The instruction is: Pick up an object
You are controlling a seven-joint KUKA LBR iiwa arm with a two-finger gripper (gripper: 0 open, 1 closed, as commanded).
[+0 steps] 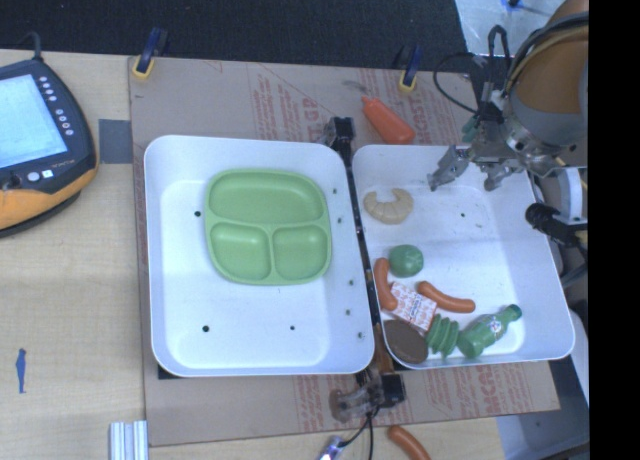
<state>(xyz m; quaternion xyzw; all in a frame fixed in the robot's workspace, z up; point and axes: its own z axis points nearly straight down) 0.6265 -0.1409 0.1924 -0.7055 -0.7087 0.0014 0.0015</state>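
Left to right: one green three-compartment plate (268,225) fills the left bin (170,258), while the right bin (540,268) holds one pale croissant (388,205) near its top-left corner, two orange sausages (446,297), one green bottle (489,329), and the empty, spread-fingered hand (468,172) at its top edge.

croissant (388,206): pale tan, curved, flat, upper left of right bin | green ball (406,259): mid-frame right | sausages (446,297): orange, lying lower right (one more at bin's left wall) | green bottle (489,331): on its side, lower right corner | brown disc (405,341): beside it
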